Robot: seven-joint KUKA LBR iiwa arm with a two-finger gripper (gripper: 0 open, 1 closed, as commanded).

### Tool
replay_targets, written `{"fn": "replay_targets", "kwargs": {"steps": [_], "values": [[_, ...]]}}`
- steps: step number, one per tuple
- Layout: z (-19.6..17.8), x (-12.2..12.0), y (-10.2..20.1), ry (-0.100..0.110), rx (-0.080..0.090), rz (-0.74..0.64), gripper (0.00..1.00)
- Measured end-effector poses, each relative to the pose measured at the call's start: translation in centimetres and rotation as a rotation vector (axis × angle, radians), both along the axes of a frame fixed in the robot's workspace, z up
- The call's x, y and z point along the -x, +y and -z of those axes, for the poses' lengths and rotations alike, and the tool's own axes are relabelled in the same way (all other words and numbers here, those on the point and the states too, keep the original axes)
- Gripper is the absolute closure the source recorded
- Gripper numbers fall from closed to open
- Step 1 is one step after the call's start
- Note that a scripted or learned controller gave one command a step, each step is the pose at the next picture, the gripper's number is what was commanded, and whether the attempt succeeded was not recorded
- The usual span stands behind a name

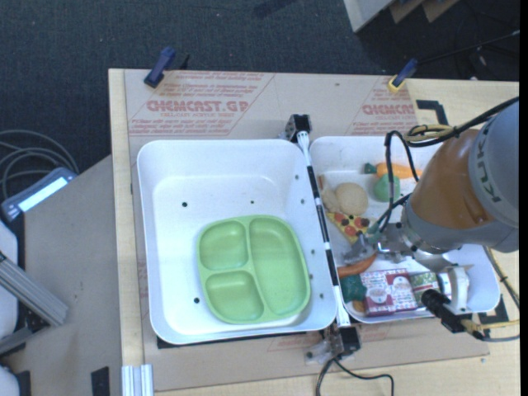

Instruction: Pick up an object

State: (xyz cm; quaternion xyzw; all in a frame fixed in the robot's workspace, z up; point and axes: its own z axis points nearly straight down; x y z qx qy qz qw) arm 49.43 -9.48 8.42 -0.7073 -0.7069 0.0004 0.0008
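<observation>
Our gripper (pixel 386 250) is low in the right bin (pixel 487 264), among the toys. We cannot tell if it grabs anything. Nothing is lifted yet. The green plate (pixel 252 268) sits at nine o'clock.

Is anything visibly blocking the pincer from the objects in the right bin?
Nothing visible does. The pincer is already down in the right bin, among the pizza slice toy, beige ball and red-and-white packet.

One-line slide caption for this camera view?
KUKA arm reaching into the cluttered right bin; a green divided plate sits in the left bin.
</observation>
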Motion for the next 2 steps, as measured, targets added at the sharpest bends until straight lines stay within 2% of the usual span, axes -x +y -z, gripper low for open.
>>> {"fn": "replay_targets", "kwargs": {"steps": [1, 2], "values": [[0.0, -2.2, -0.1, -0.003, 0.001, -0.001, 0.00], [0.0, -5.5, -0.1, -0.003, 0.001, -0.001, 0.00]]}}
